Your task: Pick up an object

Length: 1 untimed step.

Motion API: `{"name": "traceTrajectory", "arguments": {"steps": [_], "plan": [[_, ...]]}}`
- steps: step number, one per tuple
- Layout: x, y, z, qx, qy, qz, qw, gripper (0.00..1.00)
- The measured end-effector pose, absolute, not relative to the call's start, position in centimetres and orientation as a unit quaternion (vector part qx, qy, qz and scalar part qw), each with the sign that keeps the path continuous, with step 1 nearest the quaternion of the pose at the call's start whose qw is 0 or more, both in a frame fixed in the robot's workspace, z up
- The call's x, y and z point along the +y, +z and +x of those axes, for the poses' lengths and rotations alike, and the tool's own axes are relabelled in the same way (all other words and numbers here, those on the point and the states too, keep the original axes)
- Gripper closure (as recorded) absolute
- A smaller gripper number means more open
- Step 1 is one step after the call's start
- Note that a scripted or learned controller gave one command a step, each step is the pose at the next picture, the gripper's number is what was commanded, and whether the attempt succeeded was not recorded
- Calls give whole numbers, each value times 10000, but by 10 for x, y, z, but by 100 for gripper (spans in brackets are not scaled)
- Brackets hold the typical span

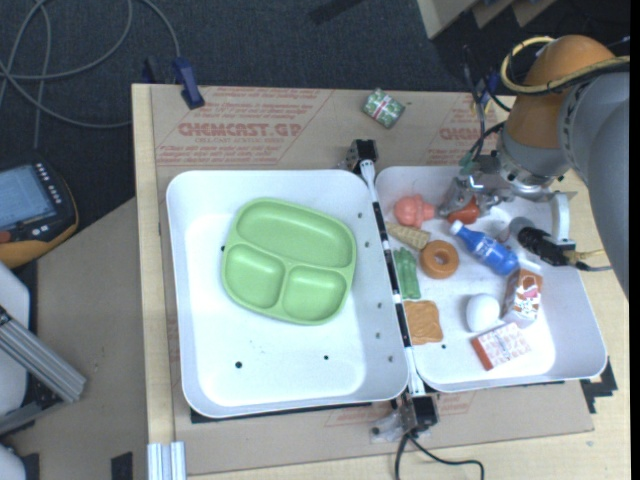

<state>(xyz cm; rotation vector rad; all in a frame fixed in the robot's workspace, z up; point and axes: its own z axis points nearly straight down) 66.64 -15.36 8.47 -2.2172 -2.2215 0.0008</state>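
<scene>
The arm (590, 118) is smooth, rounded grey casing, pale and slightly glossy, widening toward the right. Above the wrist sits an orange band (555, 83), domed and matte, with a soft highlight across its top. A thin yellow cable (520, 53) loops round the far-left side of the band. Below the band a grey ring-shaped flange (530, 163) carries darker fittings. Thin dark wires (480, 133) run down the left side of the wrist. The gripper (470, 200) is small, metal-grey and angular. A black block (540, 243) with a cable juts from the near side.
</scene>
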Motion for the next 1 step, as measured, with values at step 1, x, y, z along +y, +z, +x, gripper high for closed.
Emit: {"name": "traceTrajectory", "arguments": {"steps": [1], "plan": [[-91, 186, 618, -7079, -10, -7063, -3, 100]]}}
